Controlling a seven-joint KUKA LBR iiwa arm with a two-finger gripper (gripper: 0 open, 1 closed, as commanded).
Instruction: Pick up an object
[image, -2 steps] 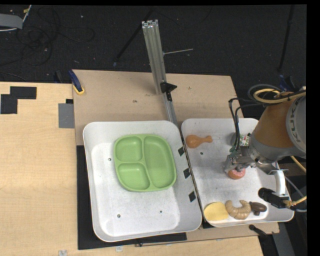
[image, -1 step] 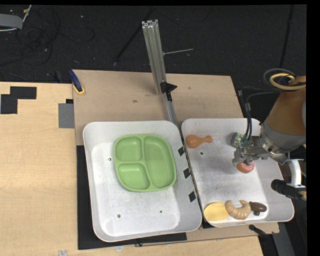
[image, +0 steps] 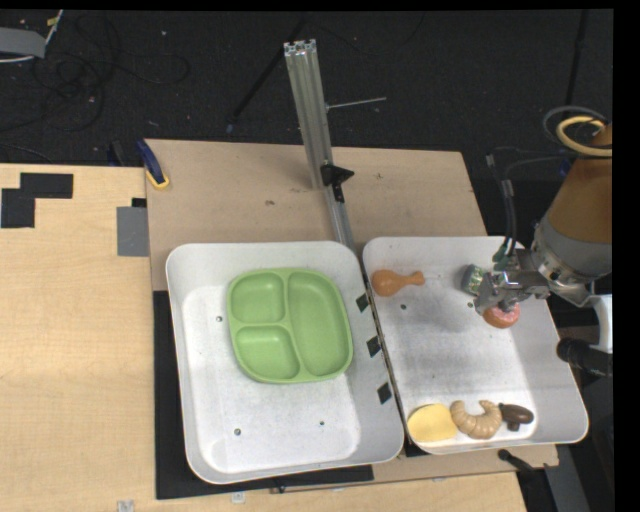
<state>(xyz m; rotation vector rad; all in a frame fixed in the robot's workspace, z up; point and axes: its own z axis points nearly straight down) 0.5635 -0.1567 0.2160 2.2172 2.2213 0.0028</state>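
In the right bin (image: 450, 350), my gripper (image: 494, 289) hangs over the far right part. A small pink-red object (image: 502, 317) lies right under it, partly covered by the gripper, and I cannot tell whether the two touch. To the left of the gripper, an orange drumstick-shaped object (image: 397, 282) lies near the bin's far left corner. Along the bin's near edge sit a yellow object (image: 431, 424), a tan curled object (image: 477, 418) and a dark brown object (image: 517, 414).
The left bin (image: 200, 400) holds a green divided plate (image: 290, 325). An upright aluminium post (image: 310, 110) stands behind the bins at the middle. The arm's grey and orange body (image: 585, 215) fills the right side above the bin's edge.
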